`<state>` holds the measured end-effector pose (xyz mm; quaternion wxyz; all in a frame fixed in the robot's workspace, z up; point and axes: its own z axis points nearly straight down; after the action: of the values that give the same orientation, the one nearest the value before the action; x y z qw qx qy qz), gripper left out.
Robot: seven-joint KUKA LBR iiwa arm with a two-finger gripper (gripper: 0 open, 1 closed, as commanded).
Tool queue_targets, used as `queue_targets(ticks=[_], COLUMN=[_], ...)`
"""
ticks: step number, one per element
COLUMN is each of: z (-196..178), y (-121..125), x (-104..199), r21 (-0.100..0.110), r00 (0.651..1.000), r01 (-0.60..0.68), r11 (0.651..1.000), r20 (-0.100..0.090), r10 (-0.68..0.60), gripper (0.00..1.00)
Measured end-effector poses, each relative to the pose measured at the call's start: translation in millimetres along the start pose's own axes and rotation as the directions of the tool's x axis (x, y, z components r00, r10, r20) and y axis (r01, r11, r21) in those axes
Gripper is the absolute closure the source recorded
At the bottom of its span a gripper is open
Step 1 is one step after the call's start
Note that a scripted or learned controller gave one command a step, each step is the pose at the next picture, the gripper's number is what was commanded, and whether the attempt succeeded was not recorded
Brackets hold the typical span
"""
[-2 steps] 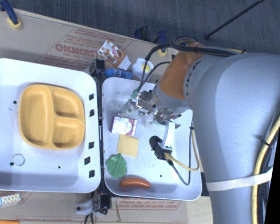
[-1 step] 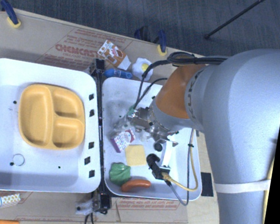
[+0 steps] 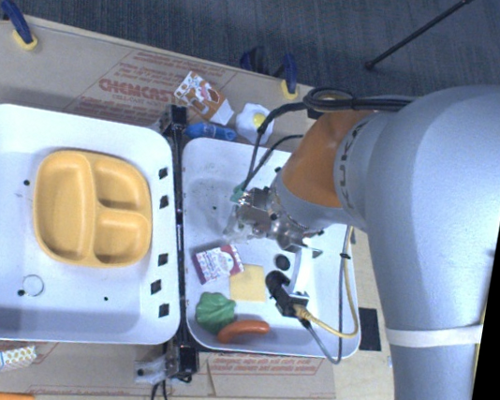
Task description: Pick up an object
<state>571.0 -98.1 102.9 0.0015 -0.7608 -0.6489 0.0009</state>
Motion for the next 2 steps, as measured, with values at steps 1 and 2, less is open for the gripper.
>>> queue_targets(ticks=[1, 2], z=[0.1, 12.2], y=[-0.1, -78.1], x=[0.0, -11.3], r21=[0.0, 0.003], r00=[1.0, 0.999], r01=[0.001, 0.052], r11=[1.0, 0.999], r20=[0.0, 0.0], r10=[-0.001, -0.052], gripper=[0.0, 0.0])
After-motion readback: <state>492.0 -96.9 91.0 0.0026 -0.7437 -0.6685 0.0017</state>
